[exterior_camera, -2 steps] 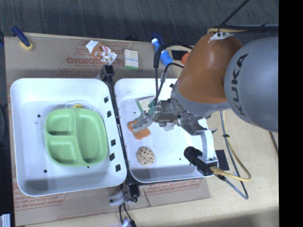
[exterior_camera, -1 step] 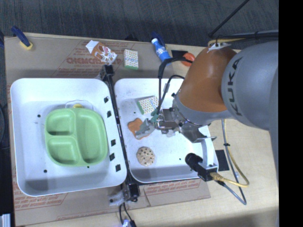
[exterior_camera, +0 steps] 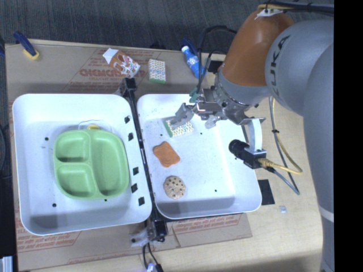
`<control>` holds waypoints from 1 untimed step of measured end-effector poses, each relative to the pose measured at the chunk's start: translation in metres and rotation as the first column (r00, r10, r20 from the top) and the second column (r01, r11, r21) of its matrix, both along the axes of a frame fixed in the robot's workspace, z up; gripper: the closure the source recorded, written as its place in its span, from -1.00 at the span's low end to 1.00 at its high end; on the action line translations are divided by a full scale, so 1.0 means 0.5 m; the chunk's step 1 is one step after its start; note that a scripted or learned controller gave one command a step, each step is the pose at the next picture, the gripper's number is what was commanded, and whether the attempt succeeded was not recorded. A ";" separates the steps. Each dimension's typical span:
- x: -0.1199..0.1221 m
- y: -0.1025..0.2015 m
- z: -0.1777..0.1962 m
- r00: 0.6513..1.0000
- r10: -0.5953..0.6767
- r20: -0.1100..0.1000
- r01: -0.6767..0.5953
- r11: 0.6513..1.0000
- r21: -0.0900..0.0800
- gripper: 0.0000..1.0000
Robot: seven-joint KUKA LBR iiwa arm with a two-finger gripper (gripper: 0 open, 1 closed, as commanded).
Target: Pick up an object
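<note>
The pincer (exterior_camera: pixel 190 113) hangs low over the right bin (exterior_camera: pixel 227 191), toward its 11 o'clock corner, fingers spread a little; a patterned green-and-white block (exterior_camera: pixel 181 128) lies just beneath them, and whether they grip it I cannot tell. At the block's 7 o'clock lies an orange toy food piece (exterior_camera: pixel 167 153), and below that a speckled cookie (exterior_camera: pixel 174 187). The left bin (exterior_camera: pixel 34 208) holds a green divided plate (exterior_camera: pixel 91 163).
</note>
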State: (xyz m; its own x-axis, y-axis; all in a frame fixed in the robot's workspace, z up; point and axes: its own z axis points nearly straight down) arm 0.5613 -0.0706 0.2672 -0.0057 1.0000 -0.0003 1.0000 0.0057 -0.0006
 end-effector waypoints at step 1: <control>-0.028 0.128 0.067 1.000 0.001 0.000 -0.001 1.000 0.001 -1.00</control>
State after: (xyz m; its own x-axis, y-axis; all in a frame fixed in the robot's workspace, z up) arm 0.5474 -0.0066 0.3006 -0.0069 1.0000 0.0008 1.0000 0.0069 -0.0003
